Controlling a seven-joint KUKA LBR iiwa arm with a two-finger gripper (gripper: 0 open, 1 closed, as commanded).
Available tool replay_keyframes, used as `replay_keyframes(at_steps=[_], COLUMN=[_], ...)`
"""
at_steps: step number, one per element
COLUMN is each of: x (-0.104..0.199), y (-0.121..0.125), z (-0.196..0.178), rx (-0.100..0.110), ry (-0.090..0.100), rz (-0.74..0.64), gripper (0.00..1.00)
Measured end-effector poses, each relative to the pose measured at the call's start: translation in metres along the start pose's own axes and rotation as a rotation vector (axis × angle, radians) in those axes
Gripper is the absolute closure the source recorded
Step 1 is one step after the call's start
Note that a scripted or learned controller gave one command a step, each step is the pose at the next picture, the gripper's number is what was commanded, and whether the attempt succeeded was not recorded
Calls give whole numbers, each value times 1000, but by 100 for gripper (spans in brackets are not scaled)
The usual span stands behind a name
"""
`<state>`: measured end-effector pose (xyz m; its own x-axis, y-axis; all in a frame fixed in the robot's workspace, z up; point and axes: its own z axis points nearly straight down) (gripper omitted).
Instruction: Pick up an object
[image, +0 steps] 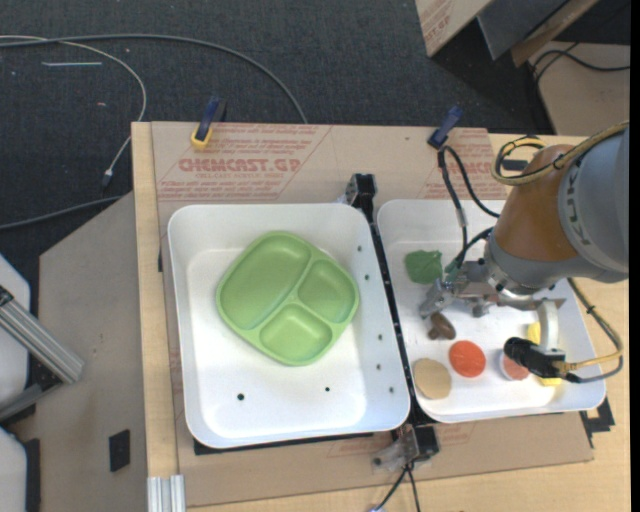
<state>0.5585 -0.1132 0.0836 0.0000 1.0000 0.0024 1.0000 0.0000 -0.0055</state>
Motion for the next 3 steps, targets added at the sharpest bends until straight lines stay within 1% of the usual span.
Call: replay_keyframes(at_steps=[1,2,3], x=[0,-7,-7], y=[1,-4,-3], z=[-12,-71,-125], rx=[-4,-9,-12], ry=[0,-3,-4], rz=[1,1,-1], gripper=[100,100,100])
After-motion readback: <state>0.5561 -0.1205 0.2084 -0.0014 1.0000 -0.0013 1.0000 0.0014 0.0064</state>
